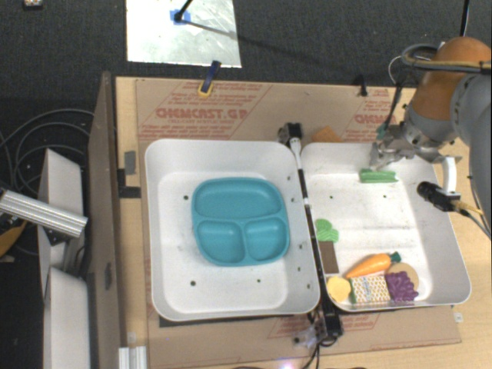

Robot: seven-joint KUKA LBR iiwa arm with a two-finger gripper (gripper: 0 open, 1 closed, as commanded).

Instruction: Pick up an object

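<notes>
Reach under way, nothing lifted yet

The worktop [231,98] carries a left bin [165,206] holding a teal divided plate [240,221] and a right bin [438,229], where the arm's gripper [382,154] hangs just above a flat green piece [377,176]; jaw state I cannot tell, so next comes descent and closing; the carrot [370,264], purple grapes [400,285] and yellow piece [338,288] lie well apart

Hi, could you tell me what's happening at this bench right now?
A grey robot arm reaches in from the right, with its gripper down at the far edge of the right bin, just above a flat green piece. Nothing is visibly lifted. Toy food sits bunched at that bin's near edge: a carrot, purple grapes and a yellow piece. The left bin holds a blue divided tray.
</notes>
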